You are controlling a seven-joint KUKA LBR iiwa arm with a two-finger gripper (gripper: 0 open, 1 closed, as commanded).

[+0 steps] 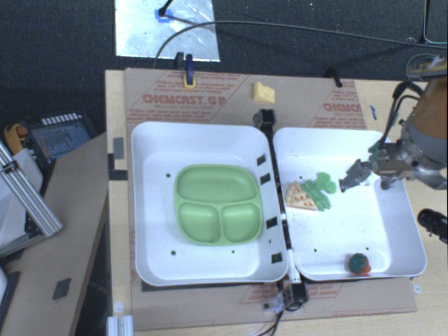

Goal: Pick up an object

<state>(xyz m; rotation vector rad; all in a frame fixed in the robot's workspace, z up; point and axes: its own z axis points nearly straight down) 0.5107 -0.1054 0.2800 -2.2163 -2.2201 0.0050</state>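
The right bin (392, 222) holds three small items. An orange waffle-like wedge (300, 196) lies near its left wall. A green leafy toy (322, 187) touches the wedge on its right side. A small green and red ball (359, 263) sits near the front edge. My gripper (351, 176) hangs over the right bin, just right of the green toy and apart from it. Nothing shows in its grasp. The grey arm (427, 152) comes in from the right.
The left bin (150, 187) holds a green divided plate (218, 204). A yellow block (264, 92) lies on the cardboard behind the bins. A black divider with clips (273, 187) runs between the bins. Equipment stands at the far left.
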